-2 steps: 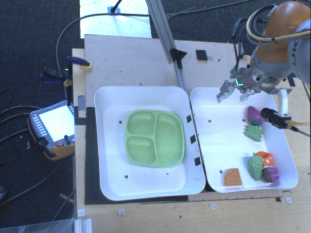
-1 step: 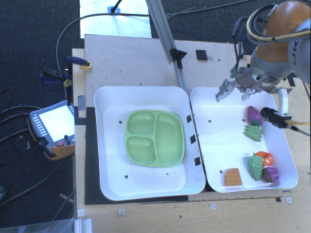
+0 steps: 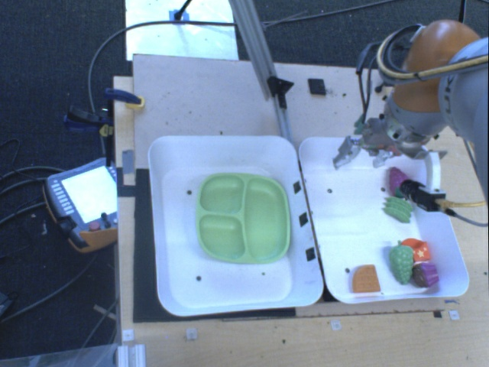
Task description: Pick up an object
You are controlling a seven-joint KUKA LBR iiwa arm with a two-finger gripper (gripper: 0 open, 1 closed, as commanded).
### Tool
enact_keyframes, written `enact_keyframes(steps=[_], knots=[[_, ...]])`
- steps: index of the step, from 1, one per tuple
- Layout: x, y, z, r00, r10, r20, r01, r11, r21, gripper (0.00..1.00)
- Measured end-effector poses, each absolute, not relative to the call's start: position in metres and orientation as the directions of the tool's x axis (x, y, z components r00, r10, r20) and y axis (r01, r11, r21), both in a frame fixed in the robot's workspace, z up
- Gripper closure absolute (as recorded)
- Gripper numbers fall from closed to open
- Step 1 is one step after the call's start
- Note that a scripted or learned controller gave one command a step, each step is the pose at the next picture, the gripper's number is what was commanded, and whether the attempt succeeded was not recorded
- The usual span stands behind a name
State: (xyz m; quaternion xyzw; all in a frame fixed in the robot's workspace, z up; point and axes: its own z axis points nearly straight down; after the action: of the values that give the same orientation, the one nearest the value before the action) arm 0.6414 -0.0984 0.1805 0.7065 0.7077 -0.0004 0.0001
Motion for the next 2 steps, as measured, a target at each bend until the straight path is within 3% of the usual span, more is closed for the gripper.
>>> enact_keyframes(steps=[2], knots=[[0.636, -0.098, 0.084, -0.001, 1.000, -0.001, 1.000, 0.001, 0.001, 0.00]])
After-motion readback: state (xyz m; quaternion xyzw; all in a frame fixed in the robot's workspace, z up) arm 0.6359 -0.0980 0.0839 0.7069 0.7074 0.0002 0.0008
